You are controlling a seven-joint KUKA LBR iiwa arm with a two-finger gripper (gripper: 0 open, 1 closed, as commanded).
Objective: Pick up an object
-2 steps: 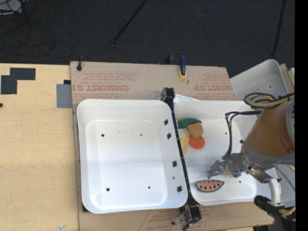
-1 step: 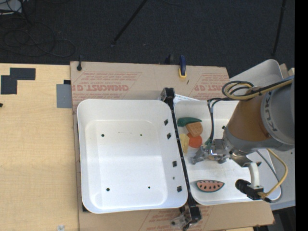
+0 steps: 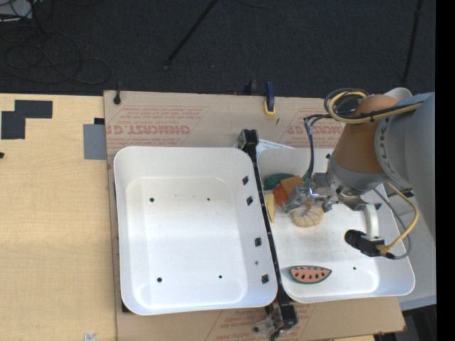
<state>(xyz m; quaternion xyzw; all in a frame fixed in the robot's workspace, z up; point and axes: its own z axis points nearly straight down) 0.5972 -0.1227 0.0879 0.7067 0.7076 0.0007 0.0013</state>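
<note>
A grey KUKA arm (image 3: 398, 144) with an orange band reaches in from the right of the frame and sets its end effector (image 3: 308, 199) low over the right bin (image 3: 370, 279), right of centre in the picture. A pale, ridged, bun-like object (image 3: 307, 217) lies directly beneath the metal tip, touching or nearly touching it; whether it is actually gripped cannot be told. The opening of the end effector cannot be made out from this slanted overhead angle, as the wrist and cables crowd the tip. Just to the left of the tip, against the divide between the bins, sit an orange piece (image 3: 288, 188), a green piece (image 3: 276, 180) and a thin yellow piece (image 3: 270, 208), bunched together. A watermelon slice toy (image 3: 309, 273) lies well apart near the bin's lower edge. The left bin (image 3: 128, 226) stands beside it on the tabletop (image 3: 50, 226).
</note>
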